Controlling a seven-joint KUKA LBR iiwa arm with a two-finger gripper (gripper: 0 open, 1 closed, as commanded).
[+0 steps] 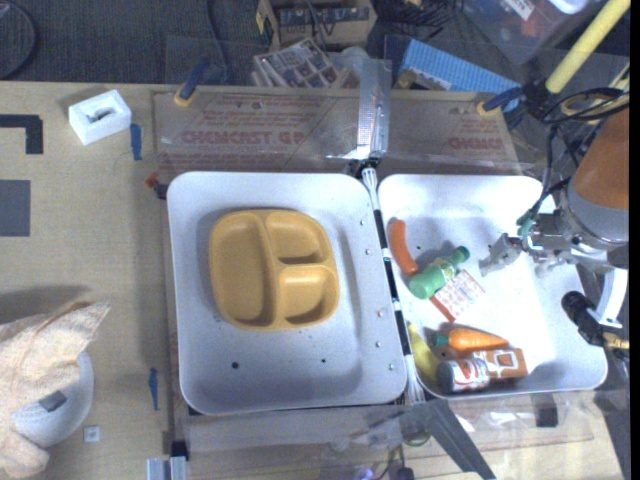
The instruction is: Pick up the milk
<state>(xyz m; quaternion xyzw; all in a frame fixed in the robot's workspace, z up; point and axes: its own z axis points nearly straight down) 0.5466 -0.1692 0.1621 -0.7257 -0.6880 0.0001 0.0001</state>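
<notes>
The milk (pixel 461 293) is a small white carton with red print. It lies flat near the middle of the right bin (pixel 560 328), against the base of a green bottle (pixel 436 273). My gripper (pixel 503 251) hangs over the right bin's upper right part, a short way right of and above the carton. It reaches in from the grey and orange arm (pixel 600 198) at the right edge. I see nothing held in it.
Also in the right bin are an orange sausage (pixel 401 247), a carrot (pixel 474 340), an orange-labelled bottle (pixel 485 368) and a yellow item (pixel 425 356) at the lower left. In the left bin (pixel 200 348) sits a yellow divided tray (pixel 272 268).
</notes>
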